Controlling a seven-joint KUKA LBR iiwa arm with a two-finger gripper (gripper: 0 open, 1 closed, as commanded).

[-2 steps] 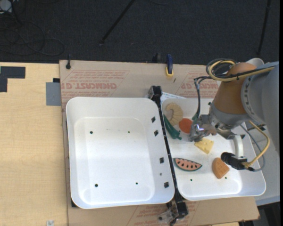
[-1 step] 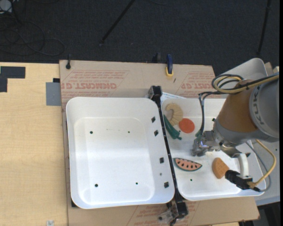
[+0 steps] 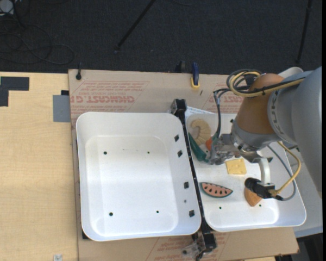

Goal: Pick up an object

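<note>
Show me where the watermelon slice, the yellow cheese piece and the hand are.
watermelon slice [image 3: 216,190]: camera view, on its red flesh.
yellow cheese piece [image 3: 237,167]: camera view, its middle.
hand [image 3: 216,152]: camera view, at its tip.

Pincer [image 3: 217,152] low in right bin [image 3: 271,217], near cheese [image 3: 236,167].

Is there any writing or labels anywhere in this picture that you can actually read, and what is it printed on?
Red print on the cardboard sheet behind the bins: upside down and blurred; it cannot be read with confidence.
Red print on the same cardboard's front edge: too small and blurred to read.
The white bins and the toy food show no readable text.
</note>
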